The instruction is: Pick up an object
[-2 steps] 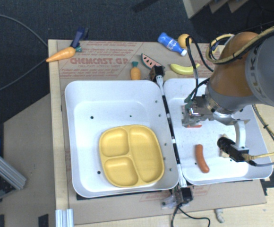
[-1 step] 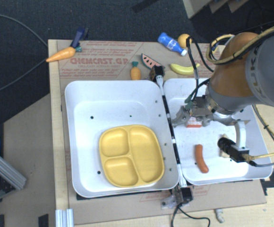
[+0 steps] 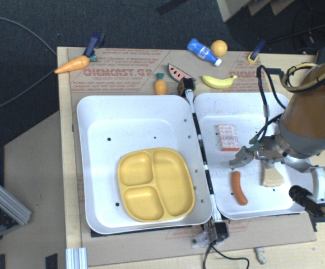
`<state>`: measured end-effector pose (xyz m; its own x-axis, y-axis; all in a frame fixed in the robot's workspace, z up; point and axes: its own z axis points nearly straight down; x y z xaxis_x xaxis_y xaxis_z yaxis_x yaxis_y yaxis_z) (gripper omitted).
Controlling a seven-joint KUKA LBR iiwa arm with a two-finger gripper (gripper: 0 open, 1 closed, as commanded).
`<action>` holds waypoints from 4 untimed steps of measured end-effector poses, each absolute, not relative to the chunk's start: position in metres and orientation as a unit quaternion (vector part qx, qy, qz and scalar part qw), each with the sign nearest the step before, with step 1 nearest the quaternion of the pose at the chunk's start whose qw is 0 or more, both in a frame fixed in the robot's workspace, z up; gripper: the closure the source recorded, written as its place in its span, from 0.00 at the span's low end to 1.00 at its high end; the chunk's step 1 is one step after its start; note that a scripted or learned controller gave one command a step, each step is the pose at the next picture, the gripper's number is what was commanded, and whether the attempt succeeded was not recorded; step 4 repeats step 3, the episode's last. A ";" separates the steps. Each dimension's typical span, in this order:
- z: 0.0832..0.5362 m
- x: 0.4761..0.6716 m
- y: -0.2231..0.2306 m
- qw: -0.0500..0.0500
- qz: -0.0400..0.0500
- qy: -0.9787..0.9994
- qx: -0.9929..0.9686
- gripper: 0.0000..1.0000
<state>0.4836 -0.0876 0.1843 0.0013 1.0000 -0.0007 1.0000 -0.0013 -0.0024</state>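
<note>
Sausage (image 3: 238,188): was found lying in the right bin (image 3: 230,102), near the front wall, just below the gripper (image 3: 244,157).
Handling: was judged light, smooth and slightly slippery; a hold across the middle of its short width was judged best.
Other candidates: a small pink-and-white packet (image 3: 227,137) was noted further back in the same bin; a pale wedge-shaped piece (image 3: 272,176) was noted to the right, partly under the arm.
Gripper: was seen low over the bin between packet and sausage; whether it stood wide or narrow could not be told, and nothing was seen held.
Left bin (image 3: 95,116): a yellow divided plate (image 3: 155,182) was recorded.
Bench: a banana (image 3: 218,82) and a carrot (image 3: 72,65) were noted behind the bins.
</note>
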 end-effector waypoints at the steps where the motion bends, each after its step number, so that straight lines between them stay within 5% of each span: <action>1: 0.084 0.479 -0.092 0.000 0.000 -0.707 -0.707 0.00; 2: 0.094 0.479 -0.092 0.000 0.000 -0.707 -0.708 1.00; 3: 0.185 0.523 -0.026 0.000 -0.001 -0.708 -0.706 1.00; 4: 0.185 0.523 -0.026 0.000 -0.001 -0.708 -0.706 1.00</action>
